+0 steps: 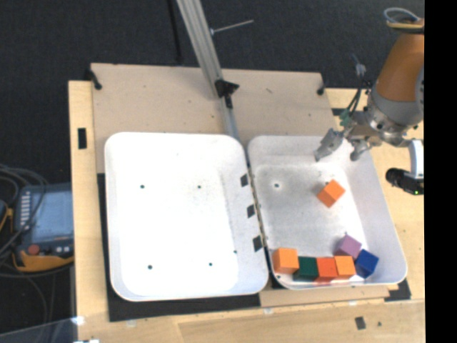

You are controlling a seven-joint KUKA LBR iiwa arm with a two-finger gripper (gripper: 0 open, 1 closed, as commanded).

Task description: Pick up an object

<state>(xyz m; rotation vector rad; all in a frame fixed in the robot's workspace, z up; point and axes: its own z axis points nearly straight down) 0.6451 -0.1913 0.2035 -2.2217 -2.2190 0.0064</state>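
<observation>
My gripper (342, 148) hangs over the far edge of the right bin (285, 166), its two grey fingers spread apart with nothing between them. An orange cube (330, 193) lies alone in the middle of that bin, below and slightly left of the gripper. Along the bin's near edge sit an orange block (286, 259), a green block (308, 268), two more orange blocks (327, 267) (345, 266), a purple block (349, 246) and a blue block (366, 262).
The left bin (175, 213) lies beside the right one, joined by black clips. A slanted metal rail (203, 48) rises from between the bins at the back. A control pendant (39, 224) sits off the bench at the left.
</observation>
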